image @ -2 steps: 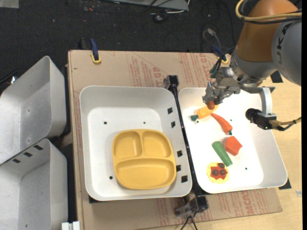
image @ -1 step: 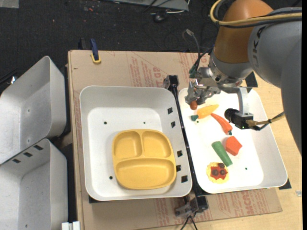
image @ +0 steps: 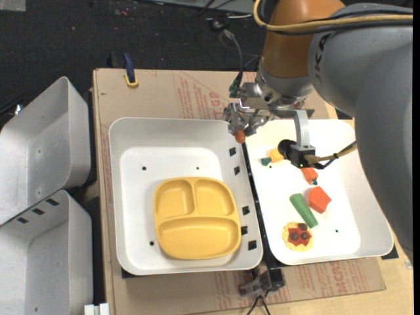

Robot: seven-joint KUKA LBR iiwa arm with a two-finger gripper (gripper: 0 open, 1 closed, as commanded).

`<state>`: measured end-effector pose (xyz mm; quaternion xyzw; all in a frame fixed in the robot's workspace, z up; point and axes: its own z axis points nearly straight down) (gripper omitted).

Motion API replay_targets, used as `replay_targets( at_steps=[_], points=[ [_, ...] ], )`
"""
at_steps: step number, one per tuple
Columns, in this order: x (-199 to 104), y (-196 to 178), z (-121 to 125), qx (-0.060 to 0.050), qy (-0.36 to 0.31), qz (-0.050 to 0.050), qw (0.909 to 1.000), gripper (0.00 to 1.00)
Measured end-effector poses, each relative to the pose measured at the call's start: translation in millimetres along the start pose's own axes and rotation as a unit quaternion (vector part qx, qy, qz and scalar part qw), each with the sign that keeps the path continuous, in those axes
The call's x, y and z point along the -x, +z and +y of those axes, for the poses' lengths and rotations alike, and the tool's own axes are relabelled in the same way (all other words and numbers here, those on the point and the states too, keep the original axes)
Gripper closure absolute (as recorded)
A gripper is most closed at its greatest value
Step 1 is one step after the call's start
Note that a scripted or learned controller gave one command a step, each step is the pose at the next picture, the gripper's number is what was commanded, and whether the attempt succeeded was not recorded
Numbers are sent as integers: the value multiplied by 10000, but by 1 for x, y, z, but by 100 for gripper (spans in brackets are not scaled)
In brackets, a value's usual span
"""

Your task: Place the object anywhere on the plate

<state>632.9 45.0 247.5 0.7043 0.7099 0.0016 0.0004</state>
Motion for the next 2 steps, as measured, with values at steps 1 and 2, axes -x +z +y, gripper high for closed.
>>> replay_targets(
  at_steps=[1,2],
  points=[
    [-45,15,11,-7,6,-6,10000,100],
    [-43,15,11,-11,25,-11,10000,0]
  ],
)
